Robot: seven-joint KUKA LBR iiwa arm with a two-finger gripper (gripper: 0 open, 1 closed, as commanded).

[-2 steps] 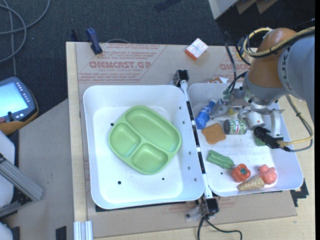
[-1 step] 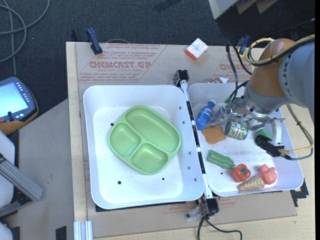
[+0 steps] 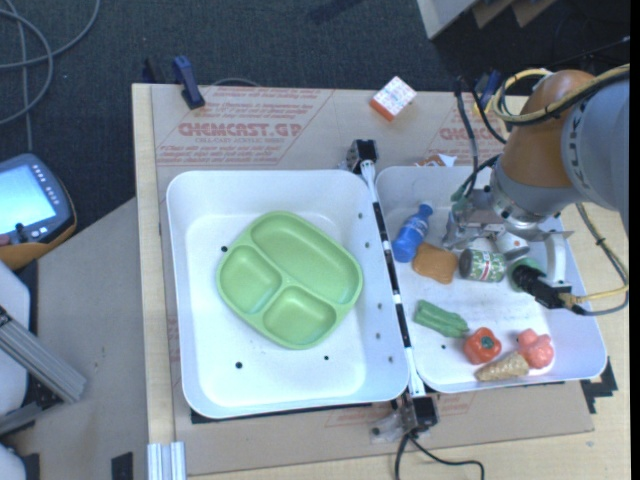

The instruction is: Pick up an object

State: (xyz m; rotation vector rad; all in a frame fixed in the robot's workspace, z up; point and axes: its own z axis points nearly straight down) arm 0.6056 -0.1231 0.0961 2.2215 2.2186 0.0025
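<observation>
One can (image 3: 483, 265) lies under our end effector (image 3: 478, 236); we cannot tell its state, so we should descend centred.

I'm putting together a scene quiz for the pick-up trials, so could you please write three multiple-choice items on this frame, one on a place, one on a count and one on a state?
1. Where does the green divided plate lie?
A. in the left bin
B. in the right bin
C. on the bare bench

2. How many compartments does that plate have?
A. two
B. three
C. five

3. How does the blue bottle rest?
A. upright on its base
B. lying on its side
C. clamped in mid-air

Answers:
1. A: the plate sits on the floor of the left bin, while the small things are in the right bin.
2. B: ridges split it into three sections.
3. B: it lies tilted on the right bin's floor, beside the brown block, with the gripper to its right.
</observation>
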